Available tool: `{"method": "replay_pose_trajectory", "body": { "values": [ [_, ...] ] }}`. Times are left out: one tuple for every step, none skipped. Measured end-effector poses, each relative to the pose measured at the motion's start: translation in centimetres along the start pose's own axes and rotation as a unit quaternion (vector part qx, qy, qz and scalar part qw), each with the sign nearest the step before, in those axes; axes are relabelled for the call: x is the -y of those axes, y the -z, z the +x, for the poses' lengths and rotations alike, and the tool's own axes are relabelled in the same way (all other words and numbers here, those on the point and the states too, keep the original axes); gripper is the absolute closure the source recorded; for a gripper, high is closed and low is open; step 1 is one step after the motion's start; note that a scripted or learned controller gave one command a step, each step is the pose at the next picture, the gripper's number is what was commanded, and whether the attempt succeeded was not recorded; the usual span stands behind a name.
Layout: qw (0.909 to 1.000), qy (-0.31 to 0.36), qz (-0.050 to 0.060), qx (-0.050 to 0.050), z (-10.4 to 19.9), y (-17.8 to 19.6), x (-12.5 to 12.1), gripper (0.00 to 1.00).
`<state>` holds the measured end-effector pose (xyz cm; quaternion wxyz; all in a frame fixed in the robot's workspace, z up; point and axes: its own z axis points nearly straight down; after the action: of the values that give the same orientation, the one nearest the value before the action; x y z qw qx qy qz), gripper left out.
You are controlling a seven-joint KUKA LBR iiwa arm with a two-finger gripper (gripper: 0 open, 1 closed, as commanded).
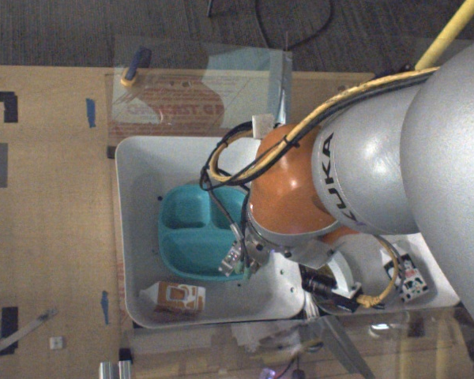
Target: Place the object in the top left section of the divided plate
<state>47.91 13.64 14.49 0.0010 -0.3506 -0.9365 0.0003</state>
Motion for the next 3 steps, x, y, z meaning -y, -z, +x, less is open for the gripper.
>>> {"method": "replay_pose_trajectory", "body": {
  "values": [
    [1.0000, -0.001, 0.000, 0.000, 0.0, 0.0, 0.0, 0.00],
    [0.9693, 0.246, -0.002, 0.003, -1.2, 3.9, 1.2, 0.00],
    [0.9700, 0.243, -0.005, 0.005, -1.5, 4.9, 1.2, 1.00]
  ]
}}
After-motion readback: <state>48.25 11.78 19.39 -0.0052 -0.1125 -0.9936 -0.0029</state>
